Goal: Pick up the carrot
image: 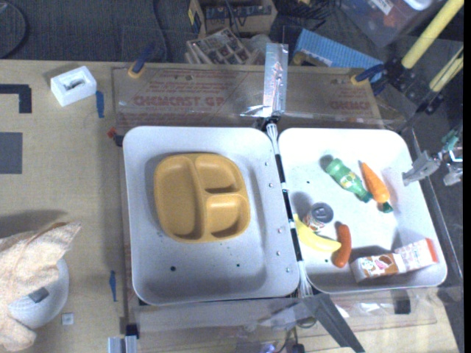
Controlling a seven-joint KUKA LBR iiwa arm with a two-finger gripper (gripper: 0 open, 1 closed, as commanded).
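The carrot (374,182) is orange with a green stub at its near end. It lies aslant in the back right part of the right bin (419,219), just right of a green bottle (346,176). At that bin's right rim I see grey metal parts that look like the gripper (425,169). They stand a short way right of the carrot and apart from it. Nothing shows between them and the carrot.
In the right bin also lie a small can (321,213), a banana (315,237), a red sausage (342,244) and a juice carton (395,261) along the front. The left bin (147,263) holds a yellow divided plate (202,195).
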